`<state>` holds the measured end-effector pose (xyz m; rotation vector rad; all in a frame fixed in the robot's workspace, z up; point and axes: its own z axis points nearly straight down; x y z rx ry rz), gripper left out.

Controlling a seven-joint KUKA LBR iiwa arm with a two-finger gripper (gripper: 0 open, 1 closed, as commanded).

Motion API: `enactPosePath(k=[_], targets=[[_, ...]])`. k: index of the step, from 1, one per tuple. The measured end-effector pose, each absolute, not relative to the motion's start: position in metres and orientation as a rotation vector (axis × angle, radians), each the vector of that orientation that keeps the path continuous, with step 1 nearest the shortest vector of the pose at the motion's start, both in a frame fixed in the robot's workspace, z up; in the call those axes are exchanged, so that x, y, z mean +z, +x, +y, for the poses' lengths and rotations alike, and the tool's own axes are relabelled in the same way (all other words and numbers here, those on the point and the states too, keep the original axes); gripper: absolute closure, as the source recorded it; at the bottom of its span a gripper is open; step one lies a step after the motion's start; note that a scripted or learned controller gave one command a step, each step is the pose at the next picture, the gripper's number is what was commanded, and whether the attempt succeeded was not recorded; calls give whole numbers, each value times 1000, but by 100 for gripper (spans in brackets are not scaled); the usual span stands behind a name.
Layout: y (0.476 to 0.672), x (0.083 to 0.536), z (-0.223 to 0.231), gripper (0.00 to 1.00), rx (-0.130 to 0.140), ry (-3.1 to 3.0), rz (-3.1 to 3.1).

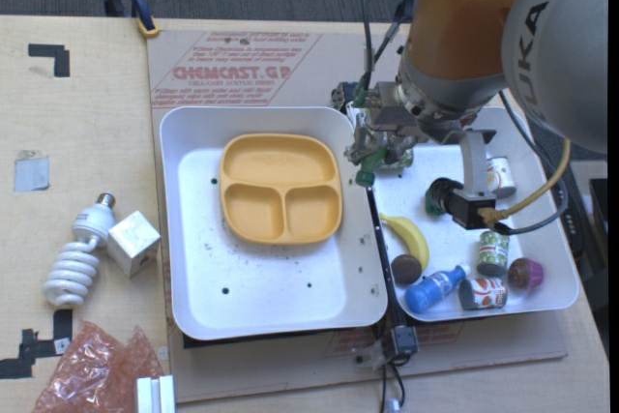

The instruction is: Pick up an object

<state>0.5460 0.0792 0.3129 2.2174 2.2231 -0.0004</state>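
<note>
Over the wall shared by the two bins, our gripper [372, 160] hung low. We could not tell whether it was spread or pressed together, and nothing showed in its grasp. The nearest candidate lay in the right bin [561, 290]: a banana [408, 232], just below the gripper in the view and slightly to its right. A small brown ball [406, 268] sat just beside the banana's farther end. Beyond them, well apart from the gripper, lay a blue bottle [433, 290], a tipped can [481, 292] and a green jar [492, 253]. To the gripper's left, a yellow divided plate [280, 187] rested in the left bin [193, 305].

We judged the pick not yet made. To do it well, we needed to clear the wall first, centre over the banana's middle and close across its narrow width, not along its curve. We also needed to come down far enough to grip below its crown. The plate looked too broad and flat to suit us. Descending too close to the wall risked clipping it.
</note>
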Motion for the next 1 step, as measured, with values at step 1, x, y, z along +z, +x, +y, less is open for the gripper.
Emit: enactPosePath(k=[1], targets=[[498, 250, 129, 100, -3, 2222, 2221]])
